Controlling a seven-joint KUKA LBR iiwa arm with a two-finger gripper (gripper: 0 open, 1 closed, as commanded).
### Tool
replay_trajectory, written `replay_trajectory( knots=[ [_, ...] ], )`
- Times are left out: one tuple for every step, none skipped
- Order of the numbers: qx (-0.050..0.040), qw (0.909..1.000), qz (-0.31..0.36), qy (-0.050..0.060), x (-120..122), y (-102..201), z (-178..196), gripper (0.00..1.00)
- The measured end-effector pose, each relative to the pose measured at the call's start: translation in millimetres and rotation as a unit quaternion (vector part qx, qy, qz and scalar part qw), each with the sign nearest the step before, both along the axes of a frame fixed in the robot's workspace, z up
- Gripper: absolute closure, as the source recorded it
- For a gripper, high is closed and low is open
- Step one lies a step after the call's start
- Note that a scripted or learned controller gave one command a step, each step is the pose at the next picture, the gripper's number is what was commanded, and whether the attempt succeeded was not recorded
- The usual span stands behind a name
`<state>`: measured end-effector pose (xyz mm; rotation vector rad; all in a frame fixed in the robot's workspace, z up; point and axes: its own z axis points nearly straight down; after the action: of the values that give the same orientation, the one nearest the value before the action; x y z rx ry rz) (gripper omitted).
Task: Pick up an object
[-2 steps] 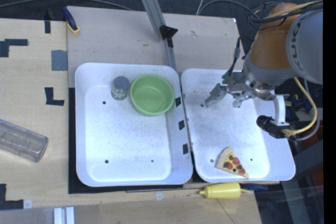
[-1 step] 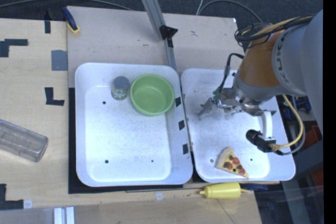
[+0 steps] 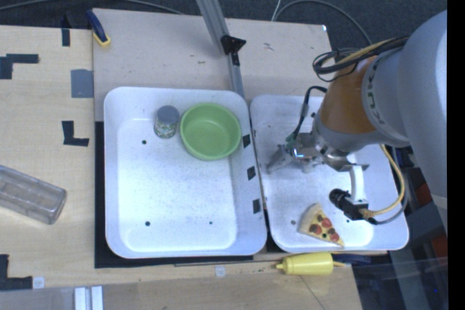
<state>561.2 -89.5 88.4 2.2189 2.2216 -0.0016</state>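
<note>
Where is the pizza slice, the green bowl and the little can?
pizza slice (image 3: 320, 224): camera view, middle of its topping, in the right bin.
green bowl (image 3: 210, 130): camera view, inside of its bottom, in the left bin.
can (image 3: 166, 121): camera view, its side, just left of the bowl.

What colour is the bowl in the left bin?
Light green; the bowl shows clearly in the camera view.

Mounted above the bench (image 3: 182, 47), looking down at a slant from moderate distance, framing both white bins (image 3: 123, 178) side by side near centre, with dark floor along the top edge and the arm (image 3: 407, 83) entering from the right.
</note>
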Motion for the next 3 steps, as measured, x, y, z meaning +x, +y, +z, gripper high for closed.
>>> replay_trajectory(
  knots=[
    [0.0013,1.0,0.001,0.001,0,1,11,1.0],
    [0.0009,1.0,0.0,0.0,-1,0,53,1.0],
    [0.0004,1.0,0.0,-0.002,8,-2,113,1.0]
  ],
)
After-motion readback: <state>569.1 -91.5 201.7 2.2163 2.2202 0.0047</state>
